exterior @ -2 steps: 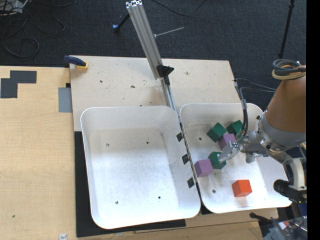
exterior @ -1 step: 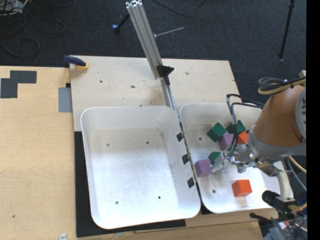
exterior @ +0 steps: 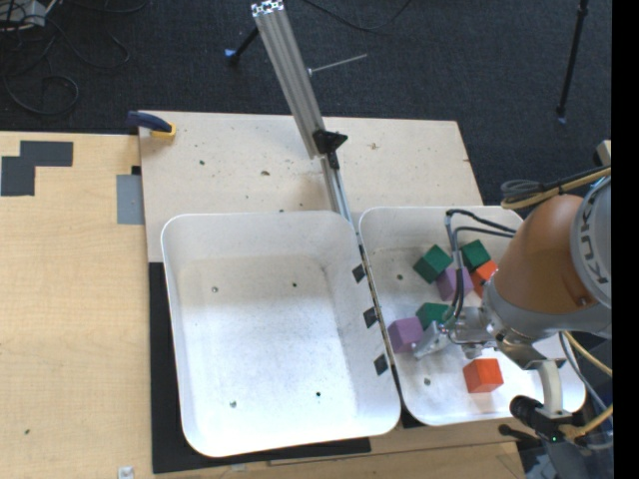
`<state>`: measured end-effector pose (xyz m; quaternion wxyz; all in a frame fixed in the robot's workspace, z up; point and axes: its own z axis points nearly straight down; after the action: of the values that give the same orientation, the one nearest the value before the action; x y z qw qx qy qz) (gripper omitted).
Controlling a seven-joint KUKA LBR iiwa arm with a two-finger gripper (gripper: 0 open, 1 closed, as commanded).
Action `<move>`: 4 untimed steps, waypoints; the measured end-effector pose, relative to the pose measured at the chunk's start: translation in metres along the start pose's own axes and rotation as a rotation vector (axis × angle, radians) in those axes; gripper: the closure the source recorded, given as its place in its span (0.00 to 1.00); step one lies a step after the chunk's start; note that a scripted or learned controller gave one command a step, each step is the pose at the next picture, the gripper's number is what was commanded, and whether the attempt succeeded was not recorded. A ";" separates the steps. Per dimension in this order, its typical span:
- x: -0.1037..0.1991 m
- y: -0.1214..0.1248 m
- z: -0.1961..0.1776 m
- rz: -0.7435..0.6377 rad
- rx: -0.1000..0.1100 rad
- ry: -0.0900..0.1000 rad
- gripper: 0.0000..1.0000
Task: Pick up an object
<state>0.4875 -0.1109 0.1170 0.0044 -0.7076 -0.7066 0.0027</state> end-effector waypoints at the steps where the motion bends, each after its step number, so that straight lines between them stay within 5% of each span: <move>1: -0.002 0.001 -0.013 0.009 -0.004 0.000 1.00; 4: -0.011 0.004 -0.151 -0.002 -0.012 -0.003 1.00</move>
<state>0.4932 -0.1219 0.2677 -0.0007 -0.7068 -0.7074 -0.0004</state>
